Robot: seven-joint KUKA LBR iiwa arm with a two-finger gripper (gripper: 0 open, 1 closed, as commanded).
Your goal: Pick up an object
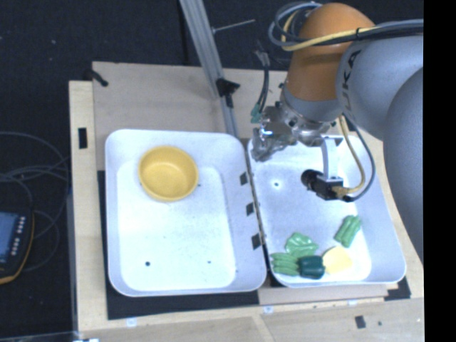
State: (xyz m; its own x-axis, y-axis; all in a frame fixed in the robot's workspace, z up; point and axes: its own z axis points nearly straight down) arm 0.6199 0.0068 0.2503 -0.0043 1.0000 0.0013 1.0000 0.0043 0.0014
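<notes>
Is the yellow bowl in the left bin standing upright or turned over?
Upright. The yellow bowl shows its open hollow and rim to the camera, resting on the left bin floor.

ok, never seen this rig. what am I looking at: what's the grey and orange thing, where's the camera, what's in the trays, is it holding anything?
The grey and orange thing is a robot arm, reaching in from the right. Its two-finger gripper sits over the top left corner of the right bin; nothing can be seen between its fingers. The single camera is fixed above the bench, looking down at a slant on two shallow white bins side by side. The left bin holds a yellow bowl. Near the right bin's front edge lie several small green pieces, another green piece and a yellow piece.
</notes>
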